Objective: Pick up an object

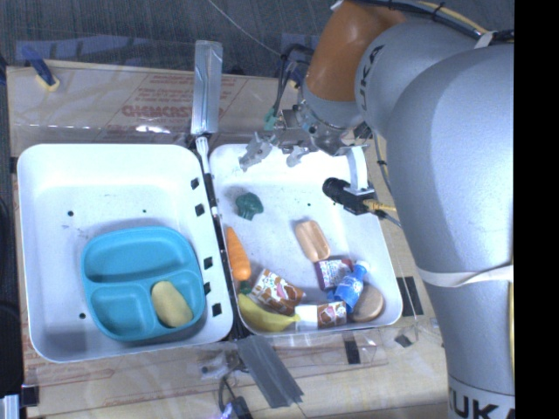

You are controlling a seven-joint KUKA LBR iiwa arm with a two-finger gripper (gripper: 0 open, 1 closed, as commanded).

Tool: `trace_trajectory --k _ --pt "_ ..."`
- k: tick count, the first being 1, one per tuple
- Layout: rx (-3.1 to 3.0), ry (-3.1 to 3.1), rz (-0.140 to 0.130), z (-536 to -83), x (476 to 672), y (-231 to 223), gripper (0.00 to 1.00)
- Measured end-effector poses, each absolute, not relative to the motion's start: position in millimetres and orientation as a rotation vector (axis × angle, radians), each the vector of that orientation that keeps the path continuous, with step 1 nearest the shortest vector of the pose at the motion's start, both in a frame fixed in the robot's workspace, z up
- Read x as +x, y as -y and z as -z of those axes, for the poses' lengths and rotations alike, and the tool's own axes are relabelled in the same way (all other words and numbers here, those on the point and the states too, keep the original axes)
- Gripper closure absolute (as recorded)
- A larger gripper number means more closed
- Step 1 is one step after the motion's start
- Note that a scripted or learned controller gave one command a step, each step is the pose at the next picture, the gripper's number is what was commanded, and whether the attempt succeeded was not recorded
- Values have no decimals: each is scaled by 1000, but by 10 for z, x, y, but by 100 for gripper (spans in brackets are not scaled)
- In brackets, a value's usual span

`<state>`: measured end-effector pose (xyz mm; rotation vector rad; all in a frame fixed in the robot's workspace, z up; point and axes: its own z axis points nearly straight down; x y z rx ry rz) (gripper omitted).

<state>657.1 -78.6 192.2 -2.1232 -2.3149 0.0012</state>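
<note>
My gripper [276, 153] hangs over the far edge of the right bin [380, 234], with its fingers [255, 154] spread open and nothing between them. A small green broccoli-like piece [249, 205] lies just below it on the bin floor. Further toward the front of this bin lie an orange carrot [237, 253], a tan bread roll [312, 239], a yellow banana [266, 319], a printed snack packet [276, 291], a purple packet [334, 271], a blue bottle [349, 288] and a brown round piece [370, 304].
The left bin [52, 190] holds a blue divided tray [131, 264] with a yellow potato-like piece [172, 304] in its front compartment. A grey divider [210, 190] separates the bins. The arm's large grey body [445, 147] covers the right side.
</note>
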Motion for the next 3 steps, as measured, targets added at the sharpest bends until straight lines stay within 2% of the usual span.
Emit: trace_trajectory --k 1,2,3 --pt "-2125 2303 -14 -1065 5987 1526 0" --pt "-2077 2354 -3 -919 5308 1768 0" --pt "-2345 2091 0 -1542 5396 1420 0"
